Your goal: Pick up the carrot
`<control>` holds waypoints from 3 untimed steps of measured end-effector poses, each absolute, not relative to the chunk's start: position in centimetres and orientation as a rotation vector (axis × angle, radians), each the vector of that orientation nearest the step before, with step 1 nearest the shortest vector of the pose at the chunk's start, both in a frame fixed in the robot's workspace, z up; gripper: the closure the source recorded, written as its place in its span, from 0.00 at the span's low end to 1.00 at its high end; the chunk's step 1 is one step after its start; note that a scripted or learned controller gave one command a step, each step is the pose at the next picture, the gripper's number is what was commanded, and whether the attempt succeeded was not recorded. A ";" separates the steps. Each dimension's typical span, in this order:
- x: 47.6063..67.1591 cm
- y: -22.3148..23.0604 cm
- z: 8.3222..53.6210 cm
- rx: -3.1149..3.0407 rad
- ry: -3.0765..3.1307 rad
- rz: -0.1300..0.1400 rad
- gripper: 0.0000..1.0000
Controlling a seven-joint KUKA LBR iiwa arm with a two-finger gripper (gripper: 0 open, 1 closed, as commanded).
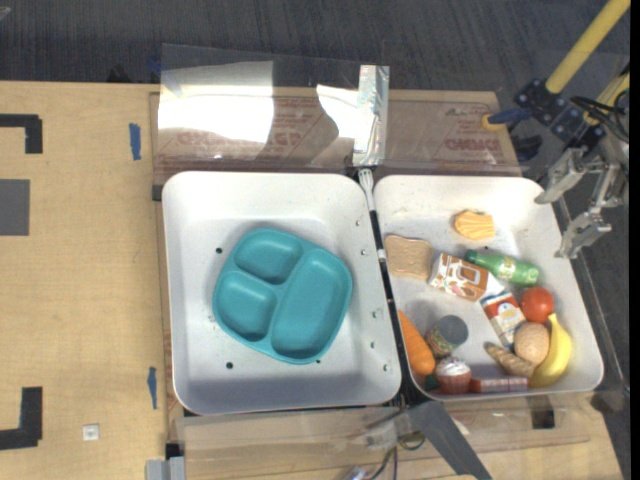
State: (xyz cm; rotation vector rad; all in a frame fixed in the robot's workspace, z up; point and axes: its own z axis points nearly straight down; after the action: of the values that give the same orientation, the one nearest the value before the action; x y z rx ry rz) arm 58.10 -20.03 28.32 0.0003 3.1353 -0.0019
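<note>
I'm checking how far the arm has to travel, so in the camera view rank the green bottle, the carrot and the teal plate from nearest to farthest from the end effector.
1. Green bottle, right bin's middle, nearest the end effector at that bin's right rim.
2. Carrot, by the right bin's left wall, toward the front.
3. Teal plate, in the left bin, farthest.

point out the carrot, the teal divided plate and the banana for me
Orange tapered carrot (415, 343), camera view, middle of its body.
Teal three-compartment plastic plate (283, 293), camera view, ridge where compartments meet.
Yellow curved banana (556, 352), camera view, mid-curve.
</note>
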 end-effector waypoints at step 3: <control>66.7 -14.6 11.1 -0.339 3.090 -0.013 0.00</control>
State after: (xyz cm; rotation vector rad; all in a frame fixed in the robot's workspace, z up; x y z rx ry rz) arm 66.67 -14.65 11.07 -0.3388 3.0900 -0.0127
